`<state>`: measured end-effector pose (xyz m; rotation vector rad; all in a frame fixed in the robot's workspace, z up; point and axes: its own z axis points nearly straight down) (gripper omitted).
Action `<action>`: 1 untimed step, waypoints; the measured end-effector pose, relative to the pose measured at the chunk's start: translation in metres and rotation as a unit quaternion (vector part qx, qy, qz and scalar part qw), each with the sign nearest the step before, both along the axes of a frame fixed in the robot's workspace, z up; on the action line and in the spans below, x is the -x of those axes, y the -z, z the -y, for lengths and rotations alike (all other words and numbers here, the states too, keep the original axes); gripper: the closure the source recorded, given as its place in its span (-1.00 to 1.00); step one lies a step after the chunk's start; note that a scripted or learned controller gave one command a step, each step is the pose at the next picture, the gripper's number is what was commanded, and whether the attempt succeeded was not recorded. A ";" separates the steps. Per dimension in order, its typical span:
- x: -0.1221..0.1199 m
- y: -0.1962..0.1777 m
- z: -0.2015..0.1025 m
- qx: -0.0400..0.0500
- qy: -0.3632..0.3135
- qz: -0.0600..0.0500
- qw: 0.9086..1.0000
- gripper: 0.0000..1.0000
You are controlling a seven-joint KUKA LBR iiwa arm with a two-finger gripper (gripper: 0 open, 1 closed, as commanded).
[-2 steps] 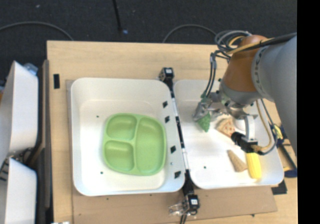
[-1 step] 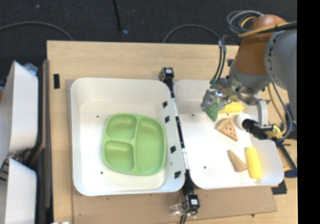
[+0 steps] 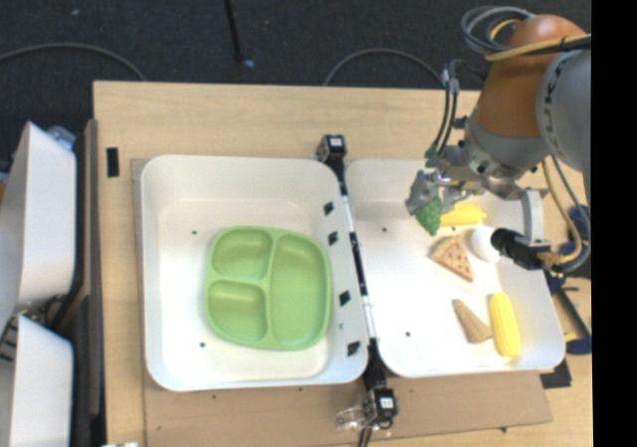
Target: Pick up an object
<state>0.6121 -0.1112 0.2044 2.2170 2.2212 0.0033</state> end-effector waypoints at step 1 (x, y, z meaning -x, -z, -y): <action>0.009 -0.015 -0.044 -0.001 -0.002 -0.001 1.000 1.00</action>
